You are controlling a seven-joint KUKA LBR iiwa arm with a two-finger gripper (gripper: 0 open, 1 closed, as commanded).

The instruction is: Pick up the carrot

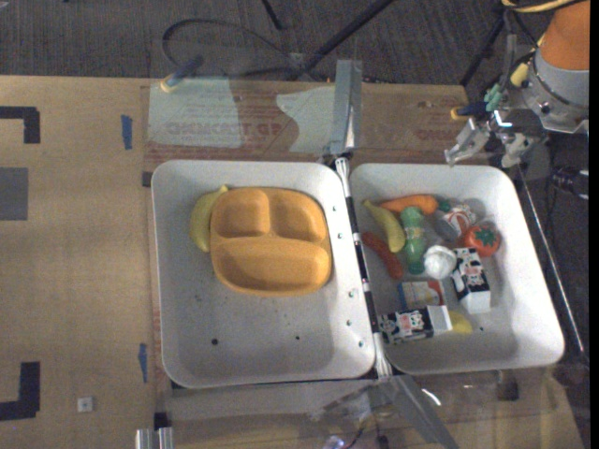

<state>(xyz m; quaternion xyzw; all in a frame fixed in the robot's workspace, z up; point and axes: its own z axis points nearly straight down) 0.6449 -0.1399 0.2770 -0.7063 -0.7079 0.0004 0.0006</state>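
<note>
Clutter fills the right bin (538, 316): a yellow banana (386, 224) lies just left of a green bottle (414, 238), with a white ball (437, 262), a tomato (481, 239) and two small milk cartons (472, 280) close by. The left bin (187, 344) holds an orange divided tray (270, 238) with a second banana (201, 221) tucked against its left edge. The end effector (479, 141) hangs above the desk (75, 279) just beyond the right bin's far rim, holding nothing; whether its fingers are apart or together cannot be told. The carrot (409, 204) lies near the far wall of the right bin, touching the green bottle's top, below and left of the end effector and apart from it.
</note>
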